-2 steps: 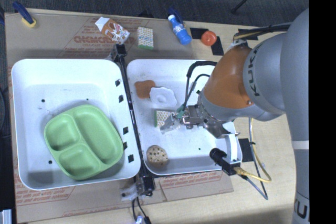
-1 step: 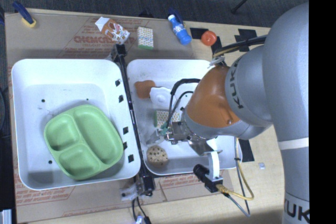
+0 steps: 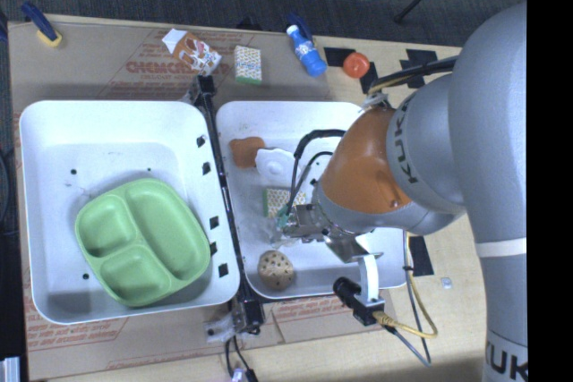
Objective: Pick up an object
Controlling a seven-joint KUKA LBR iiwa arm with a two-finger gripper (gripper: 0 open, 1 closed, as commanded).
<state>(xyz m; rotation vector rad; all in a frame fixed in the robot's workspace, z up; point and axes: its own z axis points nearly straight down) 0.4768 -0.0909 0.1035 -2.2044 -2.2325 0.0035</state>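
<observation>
Camera view puts the gripper (image 3: 288, 224) low over the green patterned packet (image 3: 276, 200) in the right bin (image 3: 295, 114); its state we cannot tell; we descend straight, avoiding the speckled ball (image 3: 276, 268).

tray (image 3: 141, 239) in left bin (image 3: 45, 139), ball (image 3: 276, 268) in right bin (image 3: 269, 114)

Bins (image 3: 54, 125) white. Divided tray (image 3: 141, 239) pale green, left bin. Right bin: tan ball (image 3: 276, 268) with dark dots at 6 o'clock, orange-brown block (image 3: 247, 149) at 11. Worktop (image 3: 107, 58) cardboard brown, red print. Arm (image 3: 466, 130) grey, orange band (image 3: 363, 165).
</observation>
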